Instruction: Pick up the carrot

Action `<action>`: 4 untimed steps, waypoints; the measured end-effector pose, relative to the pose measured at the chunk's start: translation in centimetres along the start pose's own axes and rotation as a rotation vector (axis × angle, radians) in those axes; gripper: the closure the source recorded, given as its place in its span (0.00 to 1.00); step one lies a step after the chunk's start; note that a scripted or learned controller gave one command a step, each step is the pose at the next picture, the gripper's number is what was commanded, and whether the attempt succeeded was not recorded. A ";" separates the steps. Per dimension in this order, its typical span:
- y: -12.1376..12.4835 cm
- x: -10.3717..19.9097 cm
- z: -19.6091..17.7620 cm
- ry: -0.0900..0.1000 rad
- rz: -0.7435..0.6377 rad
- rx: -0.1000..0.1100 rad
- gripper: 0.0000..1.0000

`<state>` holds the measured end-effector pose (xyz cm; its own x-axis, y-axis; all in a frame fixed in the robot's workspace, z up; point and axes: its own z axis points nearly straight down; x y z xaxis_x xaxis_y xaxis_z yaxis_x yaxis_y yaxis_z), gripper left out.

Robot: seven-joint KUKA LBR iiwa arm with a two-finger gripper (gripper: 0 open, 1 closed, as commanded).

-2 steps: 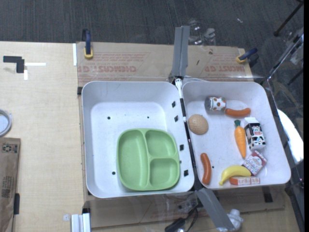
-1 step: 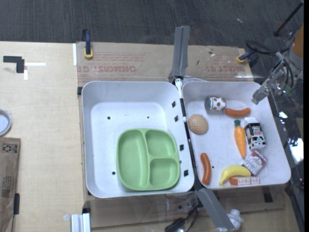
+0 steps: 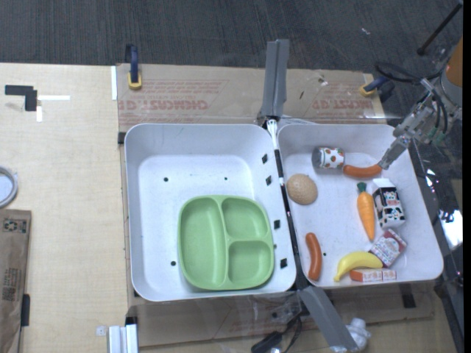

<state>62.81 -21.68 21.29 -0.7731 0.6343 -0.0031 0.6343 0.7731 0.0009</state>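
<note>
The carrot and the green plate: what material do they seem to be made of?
The small orange toy carrot with a green top looks like moulded plastic: even colour, smooth and slightly shiny. The pale green divided plate with three compartments also looks like plastic, matte, with soft rounded ridges. Neither can be confirmed from the picture alone.

**Carrot: lying flat in the right bin**

One carrot (image 3: 366,213), orange with a small green stem cap. It lies flat on the floor of the right-hand bin (image 3: 335,201), toward its right side. Long axis runs near-vertical in the camera view: green cap uppermost, tapered tip pointing down. Surface appears intact.
</note>
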 end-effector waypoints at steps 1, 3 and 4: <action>-0.3 2.7 12.0 -0.001 -0.254 -0.001 0.00; -5.8 10.3 12.0 0.001 -0.210 0.000 0.00; -5.7 10.2 11.1 -0.002 -0.209 -0.002 1.00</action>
<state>51.34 -19.58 10.17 -0.8877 0.4603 -0.0051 0.4603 0.8877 0.0023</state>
